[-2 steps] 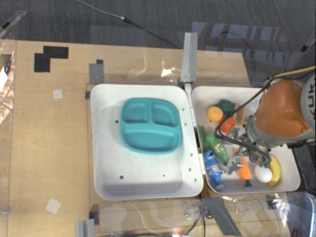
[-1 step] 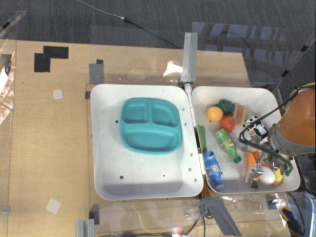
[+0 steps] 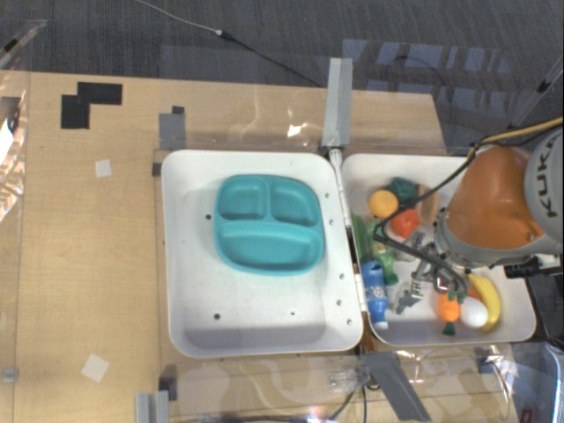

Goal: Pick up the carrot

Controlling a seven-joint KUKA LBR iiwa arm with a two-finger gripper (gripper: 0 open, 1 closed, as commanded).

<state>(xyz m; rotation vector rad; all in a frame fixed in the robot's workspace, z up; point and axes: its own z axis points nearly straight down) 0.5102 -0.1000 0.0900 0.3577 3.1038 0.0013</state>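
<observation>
My hand (image 3: 421, 282) hangs low inside the right bin (image 3: 525, 324), down among the toys, and I cannot tell from this slant how it is set; the metal parts blur into the clutter beneath them. Nothing shows clearly caught in it.

The carrot (image 3: 450, 310) lies just beside my hand, toward the near wall of the bin, its orange body upright-ish with a green tip pointing at the rim. It touches a white egg (image 3: 474, 315), and a banana (image 3: 487, 299) curves round the far side of that egg. On the other side of my hand, against the wall shared with the left bin, a blue bottle (image 3: 374, 287) lies lengthwise, with a green stalk-like piece (image 3: 360, 239) beyond it. Behind my hand, toward the bin's far end, sit a red tomato (image 3: 404, 223), a yellow-orange round fruit (image 3: 383, 204) and a dark green thing (image 3: 405, 188) I cannot name.

My orange band (image 3: 490, 199) bulks over the middle of this bin and hides what lies under it.

Well apart from my hand, the left bin (image 3: 185, 263) holds a teal divided plate (image 3: 267, 224). Both bins rest on the wooden table (image 3: 79, 263).
</observation>
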